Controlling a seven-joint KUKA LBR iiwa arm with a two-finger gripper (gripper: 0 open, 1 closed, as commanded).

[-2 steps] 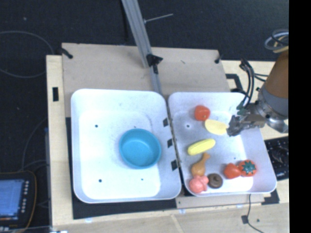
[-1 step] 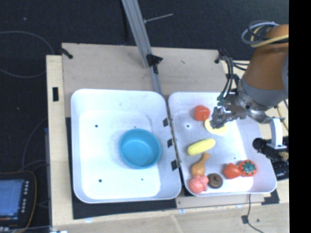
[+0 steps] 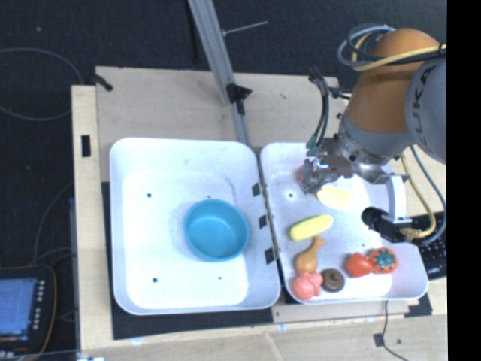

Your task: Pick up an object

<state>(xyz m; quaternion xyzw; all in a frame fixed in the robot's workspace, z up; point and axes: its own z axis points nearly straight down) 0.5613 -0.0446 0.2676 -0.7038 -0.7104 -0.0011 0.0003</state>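
Pale wooden bench (image 3: 173,104) on dark floor, two white bins (image 3: 135,171), gripper (image 3: 314,173) over right bin, jaw state unclear

Hand (image 3: 314,173) blurred (fingers unreadable), partly covering pale yellow piece (image 3: 336,197).

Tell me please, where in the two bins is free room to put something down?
The left bin is bare all around the blue bowl. The right bin is crowded: gripper at the far end, toy foods along the near wall.
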